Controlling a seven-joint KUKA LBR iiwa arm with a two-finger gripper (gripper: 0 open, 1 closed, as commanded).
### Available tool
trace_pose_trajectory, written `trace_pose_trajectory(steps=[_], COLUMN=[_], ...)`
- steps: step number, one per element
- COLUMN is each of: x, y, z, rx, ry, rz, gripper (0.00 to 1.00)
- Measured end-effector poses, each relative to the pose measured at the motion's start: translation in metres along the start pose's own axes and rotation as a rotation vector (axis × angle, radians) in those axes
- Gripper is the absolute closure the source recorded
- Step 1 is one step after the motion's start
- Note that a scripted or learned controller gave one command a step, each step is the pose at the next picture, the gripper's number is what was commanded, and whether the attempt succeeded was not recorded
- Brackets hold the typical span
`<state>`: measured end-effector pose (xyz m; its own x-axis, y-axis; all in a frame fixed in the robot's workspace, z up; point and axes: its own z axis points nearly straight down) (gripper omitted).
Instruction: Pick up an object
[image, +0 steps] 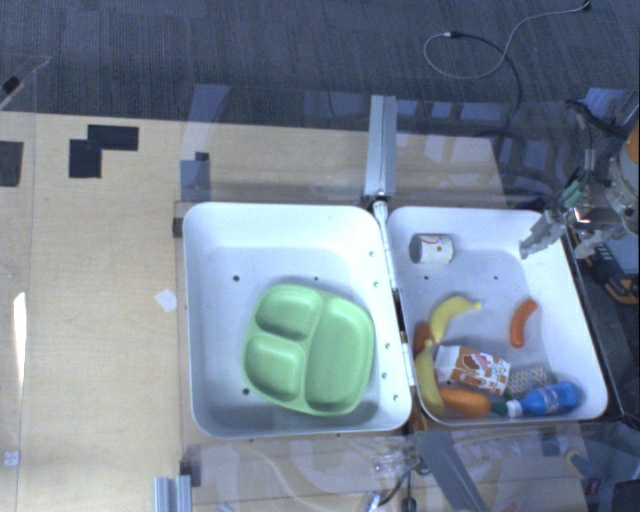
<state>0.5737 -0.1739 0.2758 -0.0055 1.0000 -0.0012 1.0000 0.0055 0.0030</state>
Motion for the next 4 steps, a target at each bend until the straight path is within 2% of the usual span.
trace_pose_trajectory(steps=[1,2,3,4], x=[-0.026,-0.027,-0.026,-0.007], y=[-0.017,-0.036,-0.033,-0.005], z=[0.145,0.186,0.175,0.074], rx=[0.001,-0.009,-0.014,-0.002], ry=[0.001,0.000,0.001,0.000], rz=[0.059,0.086,0.085,0.277], gripper=[0.00,0.00,1.00,1.00])
